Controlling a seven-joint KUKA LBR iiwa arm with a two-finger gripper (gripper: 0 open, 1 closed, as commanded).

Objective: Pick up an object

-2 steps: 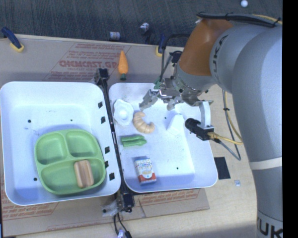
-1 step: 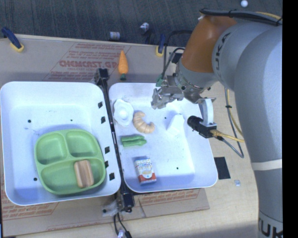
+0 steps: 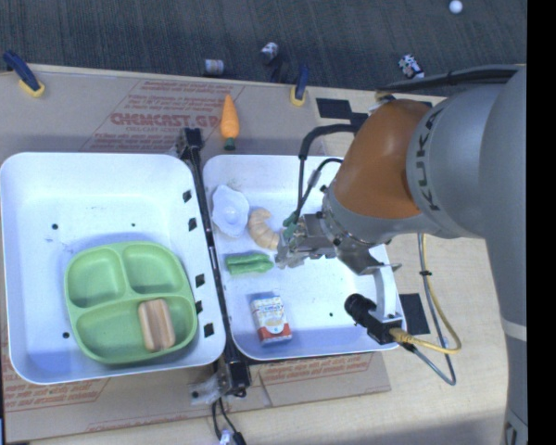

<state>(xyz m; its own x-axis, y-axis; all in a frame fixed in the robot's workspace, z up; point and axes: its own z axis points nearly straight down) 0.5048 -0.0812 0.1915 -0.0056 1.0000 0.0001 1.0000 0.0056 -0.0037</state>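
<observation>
The grey arm [image 3: 463, 156] is looming over the right bin [image 3: 347, 341], its gripper [image 3: 292, 248] hanging just beside the croissant [image 3: 264, 228] and green bean pod [image 3: 248, 263]; finger spread unreadable. I'd centre over one item before descending.

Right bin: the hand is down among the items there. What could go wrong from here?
1. The hand sits right between the croissant and the green pod, so it may nudge one away or catch both.
2. The white cup lies against the croissant and could shift with it.
3. The pod is thin and flat on the right bin, so a grasp might slip off.
</observation>
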